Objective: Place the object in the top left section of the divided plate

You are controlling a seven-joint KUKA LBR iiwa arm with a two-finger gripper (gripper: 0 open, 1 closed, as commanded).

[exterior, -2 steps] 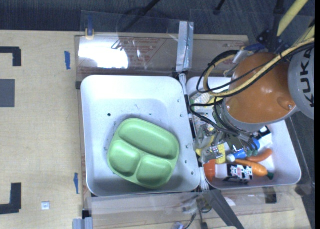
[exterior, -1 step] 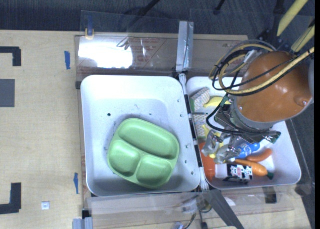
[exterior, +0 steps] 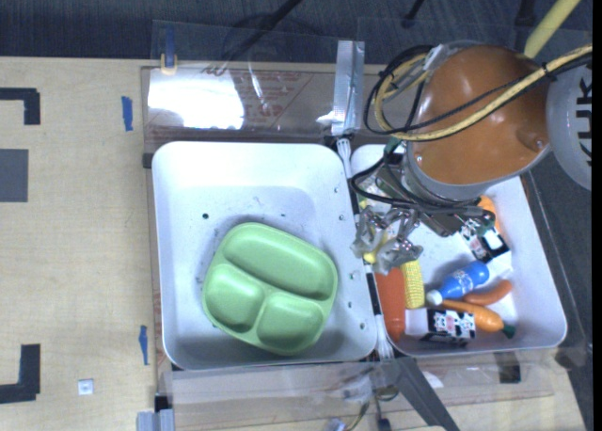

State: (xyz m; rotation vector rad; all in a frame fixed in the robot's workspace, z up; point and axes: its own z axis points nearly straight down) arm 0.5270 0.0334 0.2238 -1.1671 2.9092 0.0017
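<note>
The gripper (exterior: 390, 236), finger state indiscernible, is hovering over the right bin (exterior: 541, 260), selecting an object for the divided plate (exterior: 271, 286).

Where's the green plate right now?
The green divided plate lies in the left bin, toward its near edge, across the divider from the gripper and the corn.

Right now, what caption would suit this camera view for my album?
Arm's hand low over toy food in the right bin; green plate waits in the left bin.
</note>
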